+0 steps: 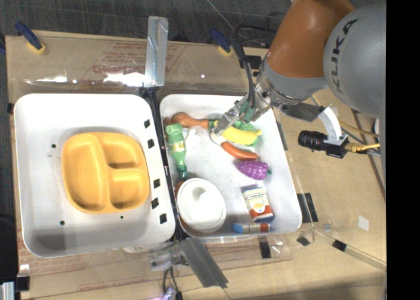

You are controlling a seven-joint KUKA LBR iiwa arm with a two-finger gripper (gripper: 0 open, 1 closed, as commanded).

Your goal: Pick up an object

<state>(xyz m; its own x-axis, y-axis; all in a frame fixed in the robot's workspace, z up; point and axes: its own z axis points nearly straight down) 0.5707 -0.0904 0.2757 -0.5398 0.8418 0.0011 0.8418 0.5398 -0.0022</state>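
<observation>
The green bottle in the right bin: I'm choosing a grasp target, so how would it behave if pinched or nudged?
The green bottle lies on its side by the bin wall, so a nudge would probably roll it. It looks like smooth plastic, likely light and somewhat slippery. Its narrow neck probably suits a pinch better.

I see two white bins (39, 111) on a tan surface (341, 213). The left one holds a yellow divided tray (105, 171). The right holds a green bottle (177, 148), a yellow banana (241, 136), an orange carrot (239, 151), purple grapes (252, 169), a white bowl (200, 203) and an orange-and-white carton (257, 201). My arm (328, 36) is grey and orange.
</observation>
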